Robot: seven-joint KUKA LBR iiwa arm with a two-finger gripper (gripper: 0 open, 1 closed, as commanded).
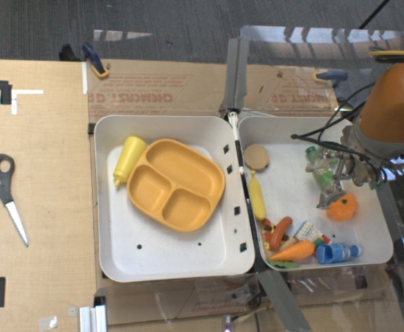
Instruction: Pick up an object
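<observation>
My gripper [328, 185] hangs low in the right bin [375, 254], under the orange wrist band. It is just left of and above an orange fruit [342, 207]; I cannot tell whether it touches the fruit. A tan round disc [256, 158] and a yellow banana [257, 195] lie at the bin's left side. Along its front lie a red sausage [279, 232], a carrot [293, 251], a small pale block [306, 231] and a blue bottle [337, 253].
The left bin [119, 254] holds a yellow divided plate [176, 183] and a yellow squeeze bottle [128, 160]. Scissors [5, 192] lie on the bench at far left. Black cables [326, 126] run from the arm over the right bin's back.
</observation>
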